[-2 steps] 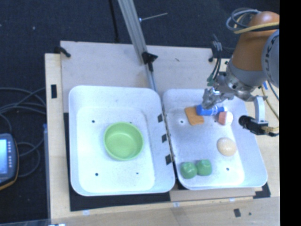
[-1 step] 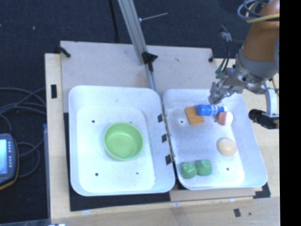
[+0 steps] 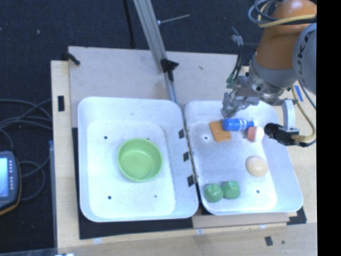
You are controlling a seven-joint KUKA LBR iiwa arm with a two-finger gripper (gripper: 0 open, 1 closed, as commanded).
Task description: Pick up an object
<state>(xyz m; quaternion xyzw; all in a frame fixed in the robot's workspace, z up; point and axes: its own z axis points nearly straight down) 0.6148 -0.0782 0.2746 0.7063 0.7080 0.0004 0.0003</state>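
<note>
Two white bins sit side by side on the surface (image 3: 122, 73), and I see the gripper (image 3: 230, 110) low over the far edge of the right bin (image 3: 285, 193), just above a blue bottle (image 3: 234, 124); I cannot tell its grip. Beside the bottle lie an orange block (image 3: 219, 131) and a red-and-white piece (image 3: 254, 133), while a cream egg (image 3: 257, 166) and green blocks (image 3: 222, 191) sit nearer, with bare floor between. Across in the left bin (image 3: 96, 143), a green bowl (image 3: 139, 160) sits mid-floor, well clear of every wall.
</note>
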